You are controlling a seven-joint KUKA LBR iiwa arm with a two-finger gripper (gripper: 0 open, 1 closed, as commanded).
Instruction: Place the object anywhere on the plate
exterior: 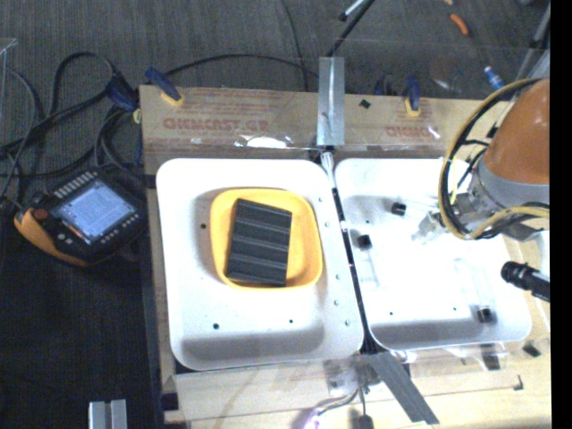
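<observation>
From above, at a slant, the camera view shows two white bins side by side on the surface. Inside the left bin [179, 329] lies the yellow plate [308, 248], and the dark ribbed object [260, 240] rests flat on it, well within its rim and a little tilted. My arm [523, 150], grey with the orange band, hangs over the right bin [429, 302] near its right wall, well apart from the plate. Cables loop around my wrist and hide the place where my jaws should be, so I cannot tell how they stand or whether they hold anything. I judge that the placing step is already done, because the object lies on the plate. The next move, I think, calls only for keeping away from the left bin and not touching the object.
</observation>
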